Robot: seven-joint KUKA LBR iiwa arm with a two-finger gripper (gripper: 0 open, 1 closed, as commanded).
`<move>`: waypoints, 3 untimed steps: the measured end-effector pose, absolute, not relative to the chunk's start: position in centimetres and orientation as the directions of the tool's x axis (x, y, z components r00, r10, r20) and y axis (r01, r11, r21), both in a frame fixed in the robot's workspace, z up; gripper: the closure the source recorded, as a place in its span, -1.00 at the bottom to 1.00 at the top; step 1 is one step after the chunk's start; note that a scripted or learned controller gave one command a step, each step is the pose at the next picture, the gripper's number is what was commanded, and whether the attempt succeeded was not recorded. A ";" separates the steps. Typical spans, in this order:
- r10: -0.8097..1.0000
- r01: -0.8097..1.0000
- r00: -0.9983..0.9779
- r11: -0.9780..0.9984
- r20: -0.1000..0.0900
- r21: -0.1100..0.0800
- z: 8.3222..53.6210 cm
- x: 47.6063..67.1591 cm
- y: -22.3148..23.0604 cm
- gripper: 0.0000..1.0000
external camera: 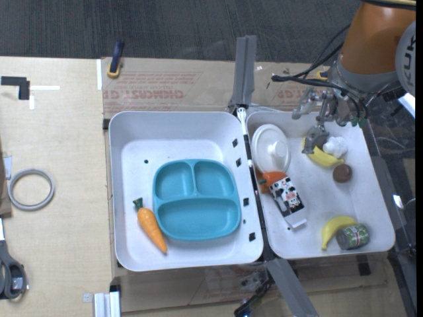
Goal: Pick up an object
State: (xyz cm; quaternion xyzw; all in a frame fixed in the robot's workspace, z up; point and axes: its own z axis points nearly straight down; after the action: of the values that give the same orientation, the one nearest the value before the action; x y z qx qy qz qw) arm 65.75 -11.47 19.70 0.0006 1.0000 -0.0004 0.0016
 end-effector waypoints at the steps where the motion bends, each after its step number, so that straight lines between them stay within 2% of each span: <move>1: -0.065 -0.065 -0.998 0.998 -0.007 -0.003 9.6 61.1 -12.8 -1.00; 2: 0.051 0.051 -0.999 0.999 -0.014 -0.003 9.7 56.9 -10.0 -1.00; 3: 0.041 0.041 -0.999 0.999 -0.007 -0.005 9.7 62.2 -11.9 -1.00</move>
State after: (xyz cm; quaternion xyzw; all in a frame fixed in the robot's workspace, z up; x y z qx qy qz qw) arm 62.17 -11.89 9.75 0.0205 0.9998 -0.0026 0.0035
